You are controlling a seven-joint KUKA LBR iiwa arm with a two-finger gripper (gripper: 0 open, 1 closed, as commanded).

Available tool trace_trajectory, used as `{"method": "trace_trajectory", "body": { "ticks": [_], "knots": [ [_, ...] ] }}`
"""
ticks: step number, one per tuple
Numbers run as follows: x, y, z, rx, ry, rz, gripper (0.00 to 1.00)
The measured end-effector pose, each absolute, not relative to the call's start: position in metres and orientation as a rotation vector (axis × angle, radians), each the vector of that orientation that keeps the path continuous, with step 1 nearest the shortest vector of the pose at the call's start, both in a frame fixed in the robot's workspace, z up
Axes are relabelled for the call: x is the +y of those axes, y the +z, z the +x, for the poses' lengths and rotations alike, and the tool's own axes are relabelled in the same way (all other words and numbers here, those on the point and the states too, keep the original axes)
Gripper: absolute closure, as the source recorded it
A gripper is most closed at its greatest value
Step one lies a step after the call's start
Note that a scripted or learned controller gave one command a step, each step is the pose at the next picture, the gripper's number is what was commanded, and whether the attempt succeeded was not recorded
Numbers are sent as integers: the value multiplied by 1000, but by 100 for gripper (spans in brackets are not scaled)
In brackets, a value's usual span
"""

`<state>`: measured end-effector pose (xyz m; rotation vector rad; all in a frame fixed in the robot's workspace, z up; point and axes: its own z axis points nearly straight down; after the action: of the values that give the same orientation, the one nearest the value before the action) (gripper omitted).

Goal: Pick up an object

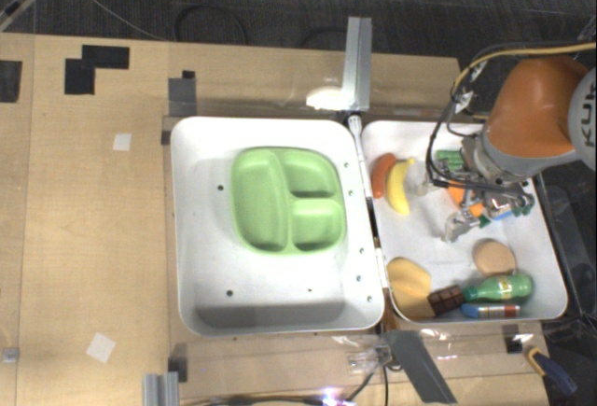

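1. The arm (536, 110) is seen low over the right bin (558, 287), with the gripper (464, 225) hanging above the bare floor between the clutter.

2. No single target is named by the task, so any item here may be taken. The candidates are laid out in this bin: a banana (399, 187) beside a red-orange piece (382, 173) at the upper left, a tan round piece (493, 257) just below and right of the gripper, a green bottle (499, 287) lying on its side along the near wall, and a yellowish flat piece (409, 278) at the lower left.

3. The tan round piece is judged the nearest option, standing a little apart from its neighbours.

4. For a clean pick, the gripper would best be centred over one item before descent, so that a neighbour is not nudged or caught alongside.

5. The crowded near wall is best avoided, since the bottle lies tight against other things there.

6. How far the end effector is spread cannot be told from this angle, and nothing is seen held by it.

7. The green tray (284, 199) in the left bin (201, 301) is left alone.
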<state>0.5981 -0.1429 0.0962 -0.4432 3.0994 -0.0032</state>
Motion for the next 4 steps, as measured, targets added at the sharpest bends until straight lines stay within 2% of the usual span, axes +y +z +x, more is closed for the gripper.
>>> {"method": "trace_trajectory", "body": {
  "ticks": [1,2,3,4],
  "knots": [
    [-152,90,578,3111,-2,-286,0],
    [-152,91,539,3109,-5,-293,0],
    [-114,91,521,3108,-8,-281,0],
    [-99,90,583,3121,-4,-148,0]
  ]
}}
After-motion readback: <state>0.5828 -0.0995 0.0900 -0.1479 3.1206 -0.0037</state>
